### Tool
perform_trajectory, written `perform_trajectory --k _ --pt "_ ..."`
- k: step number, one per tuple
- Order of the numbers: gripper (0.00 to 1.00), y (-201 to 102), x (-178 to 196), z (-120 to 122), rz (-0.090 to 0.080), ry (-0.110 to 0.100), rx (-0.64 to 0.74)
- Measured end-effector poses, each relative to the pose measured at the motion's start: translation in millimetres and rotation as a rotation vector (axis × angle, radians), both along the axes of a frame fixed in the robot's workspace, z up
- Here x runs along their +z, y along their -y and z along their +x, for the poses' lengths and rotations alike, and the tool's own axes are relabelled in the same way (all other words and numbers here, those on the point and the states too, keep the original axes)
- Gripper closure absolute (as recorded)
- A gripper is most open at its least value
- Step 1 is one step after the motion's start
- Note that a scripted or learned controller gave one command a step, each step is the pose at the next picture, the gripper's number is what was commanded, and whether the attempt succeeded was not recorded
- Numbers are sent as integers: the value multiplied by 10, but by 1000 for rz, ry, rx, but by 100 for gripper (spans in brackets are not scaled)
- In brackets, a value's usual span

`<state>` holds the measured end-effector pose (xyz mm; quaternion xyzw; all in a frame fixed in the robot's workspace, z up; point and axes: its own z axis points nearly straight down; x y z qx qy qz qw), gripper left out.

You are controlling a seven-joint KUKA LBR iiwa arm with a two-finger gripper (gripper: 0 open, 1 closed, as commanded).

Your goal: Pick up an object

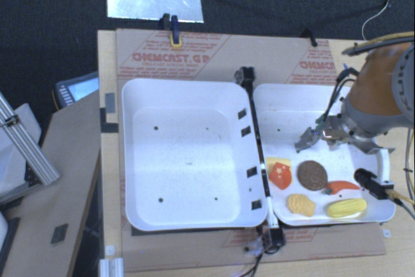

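Gripper above the right bin, nothing lifted yet

The gripper (310, 138), fingers spread wide and empty, hovers at right of centre above the round brown disc (312, 175) lying in the shallow white right-hand bin (285, 104); descent, closing and lift remain.

The bench (214, 48) carries 2 white bins side by side: left bin (188, 159), right bin (285, 107).

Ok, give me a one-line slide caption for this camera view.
KUKA arm's gripper hovers in the right bin above five toy foods clustered along its near edge.
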<state>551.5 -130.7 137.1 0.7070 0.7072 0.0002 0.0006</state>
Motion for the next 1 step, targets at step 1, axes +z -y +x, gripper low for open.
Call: perform_trajectory --k 1 --pt "0 0 0 0 0 0 0"
